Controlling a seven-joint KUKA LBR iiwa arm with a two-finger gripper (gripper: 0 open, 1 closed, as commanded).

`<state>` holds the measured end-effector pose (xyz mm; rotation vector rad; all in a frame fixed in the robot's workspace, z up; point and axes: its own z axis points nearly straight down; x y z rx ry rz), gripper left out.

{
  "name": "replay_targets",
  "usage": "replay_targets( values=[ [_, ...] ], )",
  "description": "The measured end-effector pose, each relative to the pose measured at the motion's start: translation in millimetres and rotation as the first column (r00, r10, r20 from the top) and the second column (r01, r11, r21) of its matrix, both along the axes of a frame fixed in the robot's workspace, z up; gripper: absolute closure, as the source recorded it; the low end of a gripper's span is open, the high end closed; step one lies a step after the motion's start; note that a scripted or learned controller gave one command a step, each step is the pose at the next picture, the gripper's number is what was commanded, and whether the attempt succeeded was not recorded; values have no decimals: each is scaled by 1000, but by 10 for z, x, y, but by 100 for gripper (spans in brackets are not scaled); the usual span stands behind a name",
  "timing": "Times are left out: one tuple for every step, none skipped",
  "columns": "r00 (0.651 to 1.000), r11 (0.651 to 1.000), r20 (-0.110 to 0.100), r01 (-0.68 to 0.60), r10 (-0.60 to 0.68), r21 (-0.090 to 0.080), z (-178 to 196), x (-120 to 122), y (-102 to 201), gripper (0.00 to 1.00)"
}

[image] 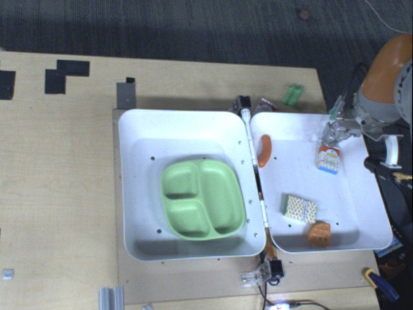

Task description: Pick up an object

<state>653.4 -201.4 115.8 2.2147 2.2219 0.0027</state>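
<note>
My gripper (333, 139) hangs over the back part of the right bin (361, 237), reaching in from the right. A small white carton (328, 159) with red and blue print sits right at its fingertips, its top pinched between the fingers. Elsewhere in that bin are an orange sausage-shaped piece (264, 149) by the left wall, a speckled yellow-and-white block (299, 208), and an orange-brown chunk (319, 233) near the front. A green divided plate (202, 197) fills the middle of the left bin (139, 147).
A green object (293, 95) lies on the bench behind the right bin. A black clamp (243, 103) sits at the back where the bins meet, with cables and a clip (268, 273) at the front. Black markers (64, 75) dot the bench's left.
</note>
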Motion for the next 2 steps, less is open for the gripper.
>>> replay_targets(
  values=[
    [1000, 1000, 0, -1, 1, 1, -1, 2, 8, 0],
    [1000, 1000, 1, -2, 2, 2, -301, 167, 288, 0]
  ],
)
